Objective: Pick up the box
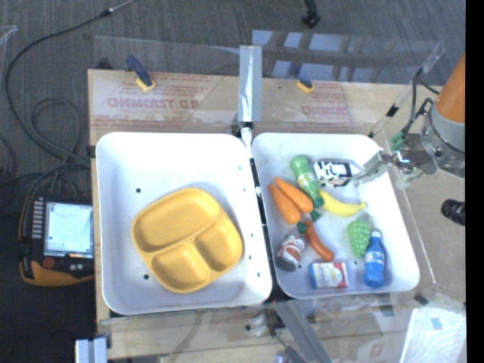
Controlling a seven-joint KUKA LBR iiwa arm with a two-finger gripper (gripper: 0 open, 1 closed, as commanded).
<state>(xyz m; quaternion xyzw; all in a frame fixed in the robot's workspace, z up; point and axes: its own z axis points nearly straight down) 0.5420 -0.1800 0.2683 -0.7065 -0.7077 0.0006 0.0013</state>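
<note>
The box (329,275) is a small white pack with a red and blue label. It lies flat near the front wall of the right bin (401,203), between a small can (290,252) and a blue bottle (373,259). My gripper (376,168) hangs over the bin's back right corner, close to a black-and-white carton (333,172) and far from the box. Nothing shows in its grasp.
The right bin also holds a green bottle (305,174), two carrots (290,197), a banana (342,204), a red chilli (316,242) and green grapes (358,235). A yellow divided plate (187,237) lies in the left bin (121,172).
</note>
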